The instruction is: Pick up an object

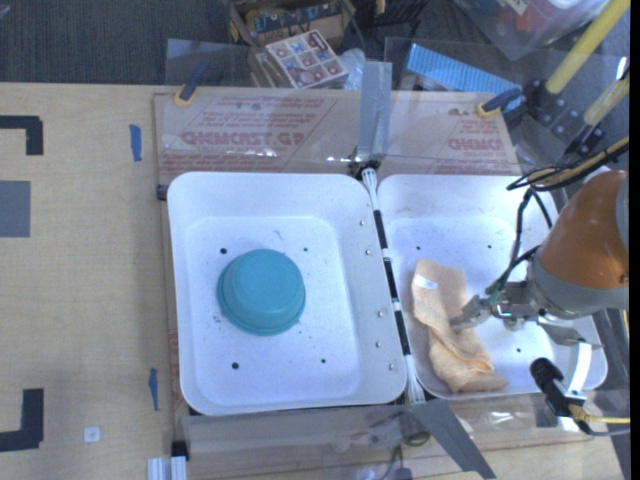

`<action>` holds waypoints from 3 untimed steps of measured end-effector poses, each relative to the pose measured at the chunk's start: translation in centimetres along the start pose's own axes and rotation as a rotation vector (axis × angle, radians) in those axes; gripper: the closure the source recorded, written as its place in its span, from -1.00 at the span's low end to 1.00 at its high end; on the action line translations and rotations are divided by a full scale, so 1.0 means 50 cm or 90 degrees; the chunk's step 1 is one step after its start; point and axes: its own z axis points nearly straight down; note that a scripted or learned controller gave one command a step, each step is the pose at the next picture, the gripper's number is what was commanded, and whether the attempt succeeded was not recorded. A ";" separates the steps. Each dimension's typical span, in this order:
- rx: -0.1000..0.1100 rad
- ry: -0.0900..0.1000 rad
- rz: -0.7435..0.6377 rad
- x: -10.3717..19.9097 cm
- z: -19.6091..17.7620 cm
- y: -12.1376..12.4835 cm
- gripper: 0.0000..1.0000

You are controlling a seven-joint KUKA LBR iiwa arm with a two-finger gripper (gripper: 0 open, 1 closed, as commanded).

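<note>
A crumpled tan cloth (447,330) lies in the right bin (450,208), against its left wall and reaching toward the front edge. My gripper (469,314) is low over the cloth's right side, at or just above its surface, coming in from the right under the orange-banded wrist (590,243). A teal bowl (262,290) sits upside down in the middle of the left bin (200,218), well away from the gripper.
A metal divider (385,268) runs between the two bins. The arm's cables (525,228) hang over the right bin's far right side. Boxes and clutter stand behind the bench, and the wooden benchtop (80,268) spreads out to the left.
</note>
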 end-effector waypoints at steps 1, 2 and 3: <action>-0.002 0.001 -0.027 0.093 -0.001 0.148 -1.00; -0.002 0.002 -0.075 0.065 -0.001 0.055 -1.00; -0.002 0.000 -0.143 0.099 0.001 0.225 -1.00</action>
